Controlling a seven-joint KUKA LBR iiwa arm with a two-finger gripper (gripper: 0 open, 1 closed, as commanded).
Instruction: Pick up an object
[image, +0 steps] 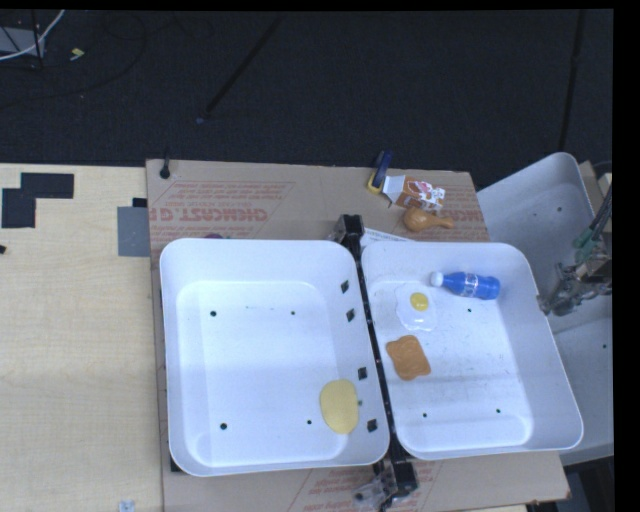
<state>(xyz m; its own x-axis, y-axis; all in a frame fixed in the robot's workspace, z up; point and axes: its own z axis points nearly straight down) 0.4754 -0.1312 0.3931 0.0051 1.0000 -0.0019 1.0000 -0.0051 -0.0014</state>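
Observation:
The right bin (545, 400) holds a blue bottle (468, 285) with a white cap lying on its side at the back. A white and yellow fried-egg toy (417, 306) lies just left of and below the bottle. A brown toast-like piece (408, 357) rests near the divider. In the left bin (185, 350) a yellow oval piece (339, 406) sits at the front right corner. My gripper (572, 287) shows as a small dark metal part at the right edge, outside the right bin and right of the bottle, with nothing seen in it.
Behind the bins, on the cardboard sheet (250, 205), lie a blue and yellow clip (380, 172), a red and white packet (422, 191) and an orange-brown toy (425, 219). A grey-white plate (545, 200) stands right of the bins. Black clips join the bins along the divider (362, 330).

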